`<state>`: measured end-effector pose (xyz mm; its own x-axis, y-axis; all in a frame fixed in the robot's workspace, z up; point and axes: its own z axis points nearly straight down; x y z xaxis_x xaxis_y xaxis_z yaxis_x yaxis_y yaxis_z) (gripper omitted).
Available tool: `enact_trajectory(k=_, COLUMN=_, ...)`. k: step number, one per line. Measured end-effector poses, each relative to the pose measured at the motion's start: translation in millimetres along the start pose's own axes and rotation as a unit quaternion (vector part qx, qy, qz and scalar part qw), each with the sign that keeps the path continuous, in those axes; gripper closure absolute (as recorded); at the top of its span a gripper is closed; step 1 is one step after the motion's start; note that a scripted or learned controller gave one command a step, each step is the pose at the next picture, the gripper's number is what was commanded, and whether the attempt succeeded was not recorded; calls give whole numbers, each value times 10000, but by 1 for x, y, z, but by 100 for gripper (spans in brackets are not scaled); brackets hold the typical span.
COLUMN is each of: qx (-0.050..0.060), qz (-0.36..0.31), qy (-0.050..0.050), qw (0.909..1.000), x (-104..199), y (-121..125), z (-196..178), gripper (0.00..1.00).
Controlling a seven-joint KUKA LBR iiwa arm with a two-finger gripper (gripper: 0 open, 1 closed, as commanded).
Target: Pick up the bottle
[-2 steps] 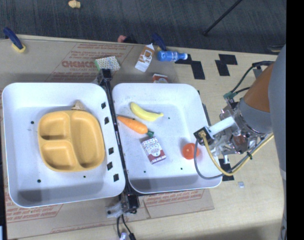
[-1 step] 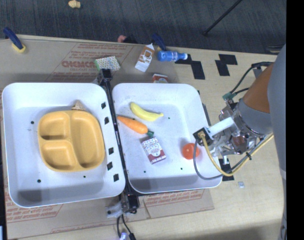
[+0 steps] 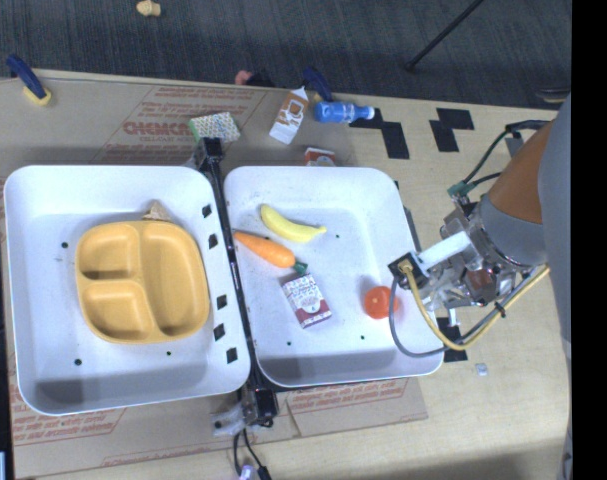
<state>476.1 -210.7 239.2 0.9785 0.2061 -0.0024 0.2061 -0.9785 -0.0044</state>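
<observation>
Right, caught the gripper (image 3: 451, 290) low at the right-hand rim of the right bin (image 3: 383, 183), hung there below the orange band of the arm (image 3: 528, 203). Could not tell its state, open or closed: too much bracket and wiring in the way. Saw nothing held, at any rate. Noted a yellow cable (image 3: 423, 343) looping down from the wrist across the bin's near right corner. Found a red ball (image 3: 379, 302) just beside the gripper, inside the bin, and read that as the nearest distraction rather than the target. Moved outward: picked out a red-and-white carton (image 3: 305, 300) lying flat mid-bin, a carrot (image 3: 266, 251) near the dividing wall, a banana (image 3: 291, 226) close by on its far side. Looked further left and found a yellow divided plate (image 3: 141, 280) sitting in the left bin (image 3: 23, 268). And then located the bottle (image 3: 339, 113), blue, lying on its side on the cardboard beyond the far edge of the right bin, outside both bins, near a small carton (image 3: 288, 118). Judged it well apart from the gripper, so no grasp begun yet. Reckoned the next move called for a lift clear of the rim, a swing to the far side, and a descent square across the bottle's body, given its readiness to roll.
</observation>
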Motion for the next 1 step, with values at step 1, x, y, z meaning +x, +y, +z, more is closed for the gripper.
enact_trajectory(k=1, qx=12, qz=-93, qy=-8, qw=10000, x=0, y=0, z=3, gripper=100)
